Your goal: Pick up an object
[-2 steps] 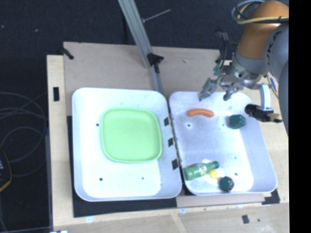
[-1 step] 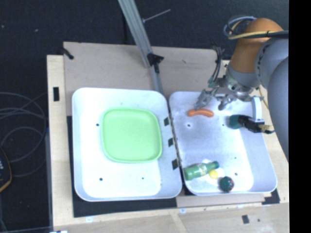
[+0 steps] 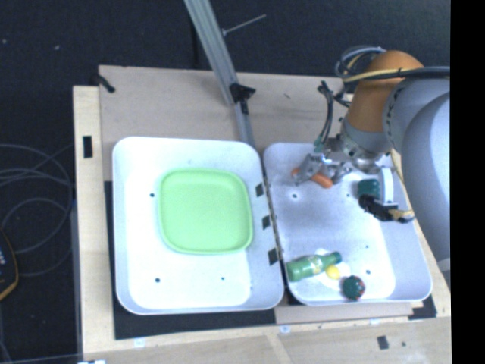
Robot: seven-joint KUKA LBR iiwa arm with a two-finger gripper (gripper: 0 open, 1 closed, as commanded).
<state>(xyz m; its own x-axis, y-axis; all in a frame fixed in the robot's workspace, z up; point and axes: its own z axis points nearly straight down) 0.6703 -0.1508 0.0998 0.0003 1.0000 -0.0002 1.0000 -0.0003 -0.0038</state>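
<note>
Tabletop (image 3: 182, 101): a pale wooden board is seen set on a dark floor, with loose cables lying off to the left; a grey metal strut is planted near the back edge and slants up out of view.
Arm (image 3: 424, 135): the grey body with its orange band is reached in from the right and is held low over the far corner of the right bin.
Left bin (image 3: 136, 203): it is taken up mostly by a flat green plate (image 3: 204, 211), laid in the middle, well apart from the arm.
Right bin (image 3: 333, 218): the loose objects are kept here, so this is judged to be where the pick is aimed.
End effector (image 3: 324, 169): it is lowered to the bin's far edge; whether it is spread or pressed together cannot be told.
Green bottle (image 3: 312, 265): it is laid on its side at the near edge.
Dark green ball (image 3: 352, 286): it is parked just beside the bottle, in the near corner.
Orange piece (image 3: 323, 179): a small orange thing is seen right at the end effector; a grasp on it cannot be confirmed.
</note>
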